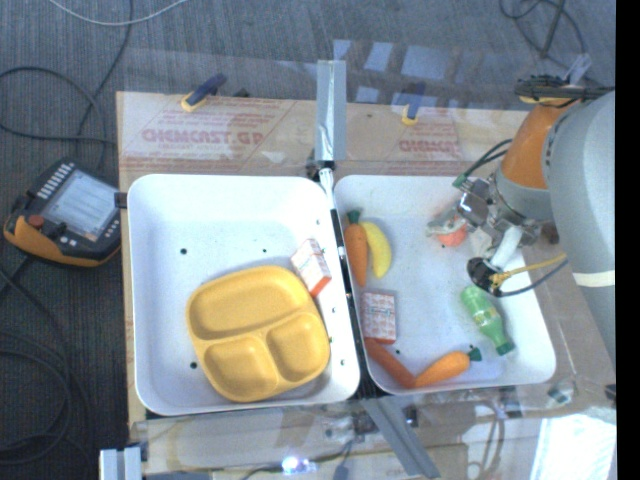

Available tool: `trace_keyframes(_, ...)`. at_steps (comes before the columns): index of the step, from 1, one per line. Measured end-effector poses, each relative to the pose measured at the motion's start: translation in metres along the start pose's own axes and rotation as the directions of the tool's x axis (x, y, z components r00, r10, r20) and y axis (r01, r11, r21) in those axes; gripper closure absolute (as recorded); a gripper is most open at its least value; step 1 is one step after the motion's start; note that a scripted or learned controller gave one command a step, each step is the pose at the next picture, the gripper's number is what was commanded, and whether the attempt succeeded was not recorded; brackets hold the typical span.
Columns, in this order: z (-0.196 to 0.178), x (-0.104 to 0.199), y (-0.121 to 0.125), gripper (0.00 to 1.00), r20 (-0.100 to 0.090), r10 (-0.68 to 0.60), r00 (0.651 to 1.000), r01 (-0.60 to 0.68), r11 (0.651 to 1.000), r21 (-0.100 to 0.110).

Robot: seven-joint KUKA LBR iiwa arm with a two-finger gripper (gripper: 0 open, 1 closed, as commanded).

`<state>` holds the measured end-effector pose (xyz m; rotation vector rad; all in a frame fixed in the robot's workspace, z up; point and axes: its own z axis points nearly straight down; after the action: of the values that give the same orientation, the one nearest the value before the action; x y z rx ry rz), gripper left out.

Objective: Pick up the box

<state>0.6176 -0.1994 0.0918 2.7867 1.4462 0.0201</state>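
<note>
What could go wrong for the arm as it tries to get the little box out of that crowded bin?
The box lies flat close to the bin's left wall, with one carrot just above it and another carrot just below, so the gripper might catch a carrot or the wall instead. The gripper is also well off to the right, near a green bottle that it might nudge on its way.

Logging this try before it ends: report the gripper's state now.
Gripper: over the right bin, near its upper right corner; open or shut cannot be told. The box lies apart on that bin's floor.
</note>
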Motion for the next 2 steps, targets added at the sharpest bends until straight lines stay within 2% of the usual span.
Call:
trace_keyframes(1,-0.0559,-0.0005,0.0054,0.00,0.015,0.046,0.999,-0.046,0.999,0.009)
trace_keyframes(2,-0.0611,0.0052,0.0050,0.00,0.017,0.017,1.000,-0.017,1.000,0.009)
